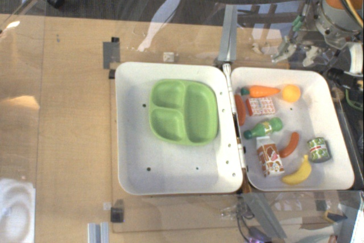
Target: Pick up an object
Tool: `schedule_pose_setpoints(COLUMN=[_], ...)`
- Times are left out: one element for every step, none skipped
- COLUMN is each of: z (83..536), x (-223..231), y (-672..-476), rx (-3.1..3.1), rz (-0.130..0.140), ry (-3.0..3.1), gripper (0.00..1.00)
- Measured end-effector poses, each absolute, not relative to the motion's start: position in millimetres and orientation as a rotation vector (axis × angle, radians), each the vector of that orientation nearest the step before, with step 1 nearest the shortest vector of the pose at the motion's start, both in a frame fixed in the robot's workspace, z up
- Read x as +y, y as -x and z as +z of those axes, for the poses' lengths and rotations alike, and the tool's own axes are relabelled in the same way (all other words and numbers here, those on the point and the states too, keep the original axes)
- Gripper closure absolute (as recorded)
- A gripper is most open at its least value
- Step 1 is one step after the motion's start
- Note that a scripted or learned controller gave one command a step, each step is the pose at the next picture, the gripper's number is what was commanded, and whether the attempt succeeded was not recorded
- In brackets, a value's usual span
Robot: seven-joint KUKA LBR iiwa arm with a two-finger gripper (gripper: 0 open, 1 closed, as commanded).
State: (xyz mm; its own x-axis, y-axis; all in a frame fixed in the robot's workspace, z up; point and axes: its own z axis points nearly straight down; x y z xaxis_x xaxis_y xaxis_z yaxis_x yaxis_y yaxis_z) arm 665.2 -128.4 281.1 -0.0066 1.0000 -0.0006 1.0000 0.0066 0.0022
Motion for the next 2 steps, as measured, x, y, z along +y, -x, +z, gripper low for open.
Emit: schedule_pose_setpoints(z=[109.6,95.4], x=[-102.6,-124.3], y=[-656.4,-669.0], rx=[2.307,2.313], rz=[0.004,-0.011], ry=[-2.120,-2.130], gripper=[0.00,0.00])
